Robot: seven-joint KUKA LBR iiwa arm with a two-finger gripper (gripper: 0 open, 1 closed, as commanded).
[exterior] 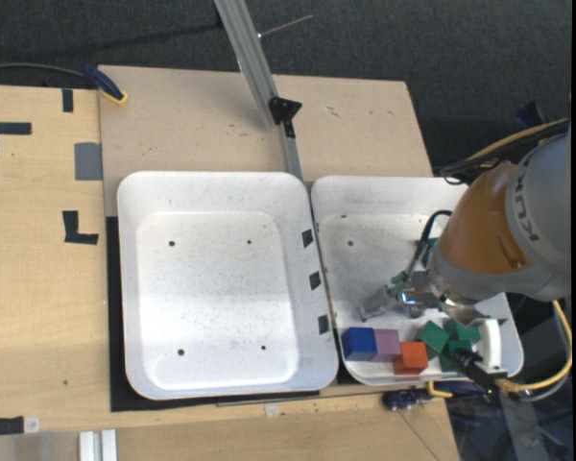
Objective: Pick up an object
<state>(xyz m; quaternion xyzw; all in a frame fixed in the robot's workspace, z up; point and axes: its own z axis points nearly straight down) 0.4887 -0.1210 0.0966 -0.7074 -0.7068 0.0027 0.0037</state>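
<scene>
Plywood bench bears two white bins above dark carpet.

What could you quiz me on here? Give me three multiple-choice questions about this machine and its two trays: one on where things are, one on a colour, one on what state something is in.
1. Where do the small coloured blocks lie?
A. In the left shallow white bin
B. At the near edge of the right shallow white bin
C. On the wooden bench

2. What colour is the cube furthest left in the group?
A. Blue
B. Yellow
C. White

3. How does the arm stand?
A. Parked over the dark floor
B. Over the left bin
C. Reaching over the right bin

Answers:
1 B: the blocks cluster along the right bin's near edge.
2 A: the small blue cube sits left of the pale purple block, the small orange cube and the green blocks.
3 C: the grey arm's gripper hangs above the right bin's floor.
</scene>
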